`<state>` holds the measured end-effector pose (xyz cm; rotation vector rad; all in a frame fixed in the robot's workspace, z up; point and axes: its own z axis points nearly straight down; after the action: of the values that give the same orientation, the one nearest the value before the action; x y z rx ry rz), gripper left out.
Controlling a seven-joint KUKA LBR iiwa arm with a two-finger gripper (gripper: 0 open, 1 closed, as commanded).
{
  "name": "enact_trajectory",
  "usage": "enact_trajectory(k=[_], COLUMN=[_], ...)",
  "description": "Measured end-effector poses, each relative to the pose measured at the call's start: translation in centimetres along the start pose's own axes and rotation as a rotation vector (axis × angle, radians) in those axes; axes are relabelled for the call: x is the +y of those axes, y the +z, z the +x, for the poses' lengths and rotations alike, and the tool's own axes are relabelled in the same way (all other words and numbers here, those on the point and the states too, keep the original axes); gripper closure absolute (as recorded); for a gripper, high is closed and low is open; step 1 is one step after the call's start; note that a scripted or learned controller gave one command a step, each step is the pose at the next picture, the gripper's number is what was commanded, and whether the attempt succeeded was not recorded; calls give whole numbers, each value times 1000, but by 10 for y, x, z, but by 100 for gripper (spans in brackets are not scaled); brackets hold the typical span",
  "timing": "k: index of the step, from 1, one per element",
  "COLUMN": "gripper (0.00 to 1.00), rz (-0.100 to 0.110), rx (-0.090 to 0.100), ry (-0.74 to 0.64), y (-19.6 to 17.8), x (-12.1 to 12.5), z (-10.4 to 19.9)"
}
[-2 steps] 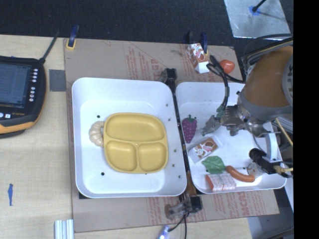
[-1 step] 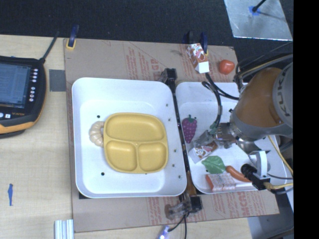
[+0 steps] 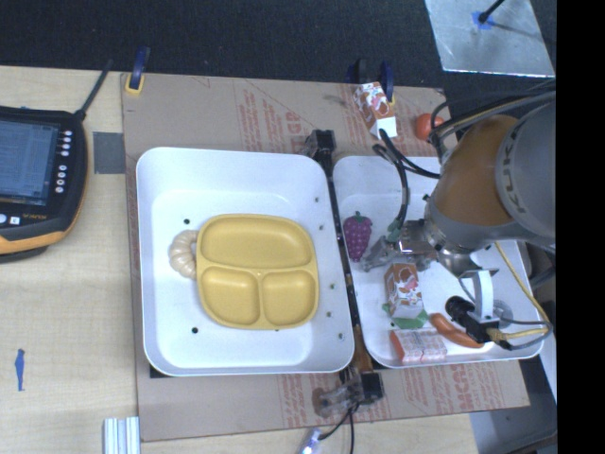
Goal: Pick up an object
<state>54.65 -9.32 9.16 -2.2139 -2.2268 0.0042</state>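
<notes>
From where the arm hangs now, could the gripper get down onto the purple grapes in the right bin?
Probably yes. The grapes lie bare near the right bin's left wall, just left of the gripper, nothing on top.

A pale wooden bench [image 3: 66, 320] fills the lower part of the view, with a sheet of brown cardboard [image 3: 236, 112] printed with faint red lettering laid flat over its middle. Beyond the bench's far edge the floor [image 3: 236, 12] is dark, almost black carpet. A light grey square panel [image 3: 487, 22] lies on that floor at the upper right, crossed by a thin dark rod with a blue mark. On the bench's left edge rests a black and orange handheld control tablet [image 3: 33, 173], its cable trailing away toward the floor.
</notes>
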Motion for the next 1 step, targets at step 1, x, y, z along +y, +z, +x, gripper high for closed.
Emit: enact_trajectory(k=[1], gripper=[0], rz=[2], rx=[1], ry=[0], y=[0], x=[-23], z=[-18])
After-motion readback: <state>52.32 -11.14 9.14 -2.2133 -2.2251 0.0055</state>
